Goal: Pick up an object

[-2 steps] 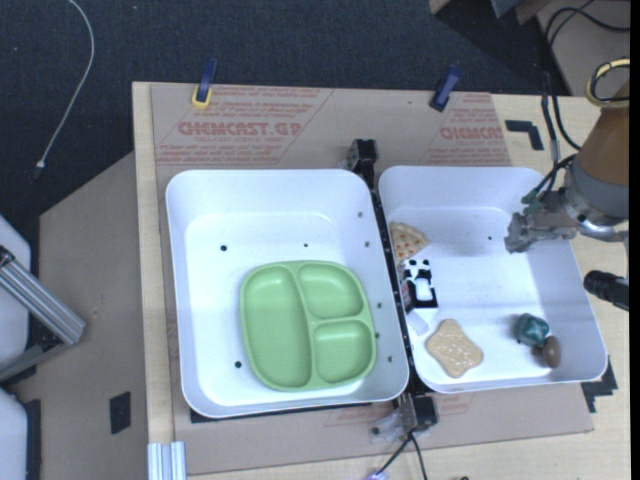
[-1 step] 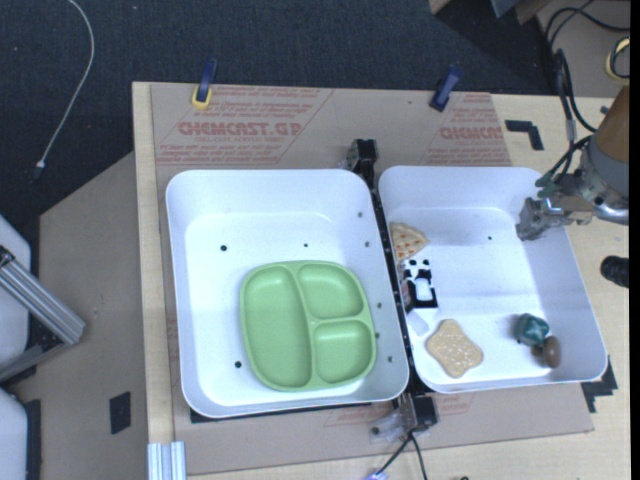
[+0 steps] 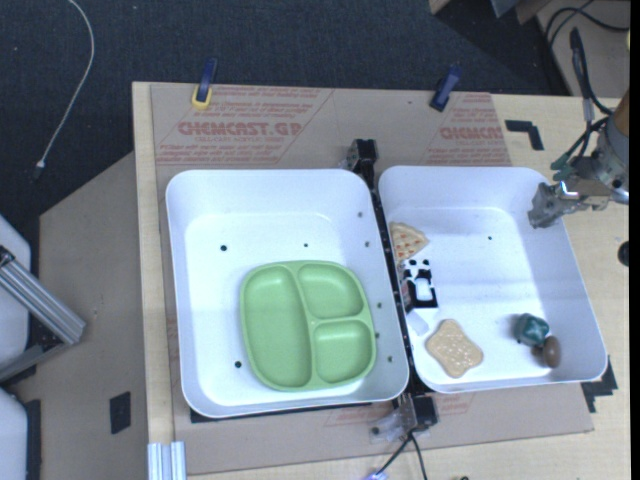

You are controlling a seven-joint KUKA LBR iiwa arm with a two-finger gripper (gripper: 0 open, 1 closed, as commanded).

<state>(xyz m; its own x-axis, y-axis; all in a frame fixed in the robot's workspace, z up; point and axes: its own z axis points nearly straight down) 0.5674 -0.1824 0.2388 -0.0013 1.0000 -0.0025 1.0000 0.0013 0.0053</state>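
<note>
The right bin [image 3: 500, 193] holds several small objects. A tan waffle-like wedge [image 3: 407, 239] lies by its left wall, with a black and white toy [image 3: 420, 284] just in front of it. A tan biscuit-shaped piece [image 3: 454, 349] lies near the front. At the front right sit a teal lump [image 3: 531, 328] and a brown lump [image 3: 549, 351], touching each other. My gripper [image 3: 548, 206] hangs over the bin's back right rim, apart from all of these objects and with nothing seen in it.
The left bin [image 3: 200, 228] holds a green divided plate [image 3: 305, 323]. A black clamp [image 3: 362, 154] sits where the bins meet at the back. Blue clips [image 3: 445, 88] and a yellow and blue clip [image 3: 204, 85] pin the cardboard board. Cables run at the upper right.
</note>
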